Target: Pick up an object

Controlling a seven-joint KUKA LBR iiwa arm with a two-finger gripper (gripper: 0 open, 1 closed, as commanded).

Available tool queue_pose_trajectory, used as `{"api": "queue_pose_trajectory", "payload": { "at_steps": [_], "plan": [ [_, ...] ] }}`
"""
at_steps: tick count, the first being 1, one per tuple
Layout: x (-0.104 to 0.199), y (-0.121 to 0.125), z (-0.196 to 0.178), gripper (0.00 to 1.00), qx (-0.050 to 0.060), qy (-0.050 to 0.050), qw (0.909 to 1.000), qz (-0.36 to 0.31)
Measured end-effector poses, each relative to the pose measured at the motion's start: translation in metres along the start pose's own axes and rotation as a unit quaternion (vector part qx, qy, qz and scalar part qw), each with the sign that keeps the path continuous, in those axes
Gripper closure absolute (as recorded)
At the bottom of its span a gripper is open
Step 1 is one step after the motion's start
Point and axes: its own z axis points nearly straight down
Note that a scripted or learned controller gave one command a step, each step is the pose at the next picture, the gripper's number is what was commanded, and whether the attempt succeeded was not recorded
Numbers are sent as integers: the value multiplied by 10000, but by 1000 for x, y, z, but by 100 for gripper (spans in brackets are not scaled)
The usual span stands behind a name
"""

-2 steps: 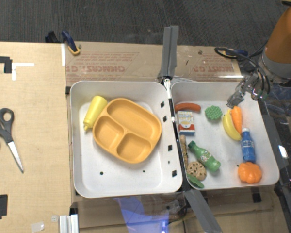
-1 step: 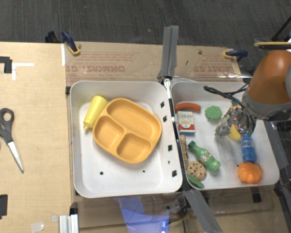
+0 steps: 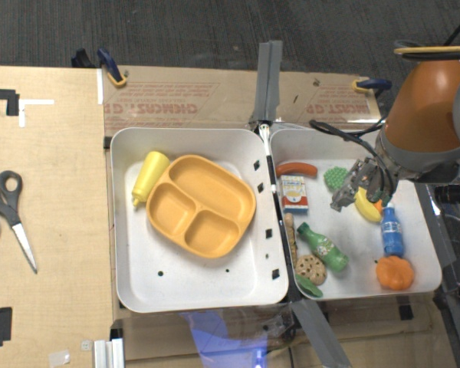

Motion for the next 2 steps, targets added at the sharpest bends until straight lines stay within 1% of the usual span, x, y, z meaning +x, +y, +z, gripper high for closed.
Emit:
{"api": "queue_pose_trajectory", "payload": {
  "at_steps": [1, 2],
  "plan": [
    [-45, 4, 38, 100, 7, 0, 9940, 1090],
    [-62, 71, -90, 100, 2, -8, 9908, 1353]
  ]
}}
